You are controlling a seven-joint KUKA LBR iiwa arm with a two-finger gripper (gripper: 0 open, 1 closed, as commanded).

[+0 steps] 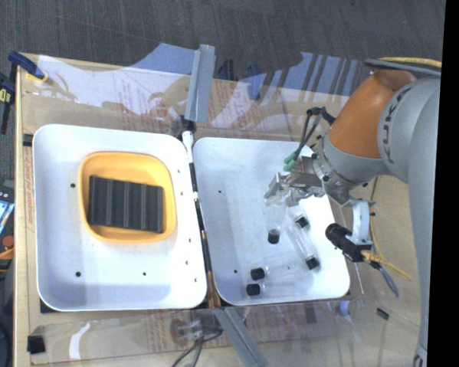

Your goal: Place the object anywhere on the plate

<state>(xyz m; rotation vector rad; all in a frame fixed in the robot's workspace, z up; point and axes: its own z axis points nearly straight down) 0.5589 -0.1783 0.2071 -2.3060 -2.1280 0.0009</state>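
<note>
The gripper (290, 191) hangs over the right bin (235, 217); I cannot tell how it is set. Just below it lies the clear object (297, 238), while the yellow plate (127, 200) sits well away in the left bin (54, 231)

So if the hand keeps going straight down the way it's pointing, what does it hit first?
Probably the clear plastic item lying in the right bin, just below the hand; depth is hard to judge from this slanted view.

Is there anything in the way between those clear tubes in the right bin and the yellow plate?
Only the bins' raised rims where they meet. The clear tubes lie in the right bin, by the pincer; the yellow plate sits in the left bin.
</note>
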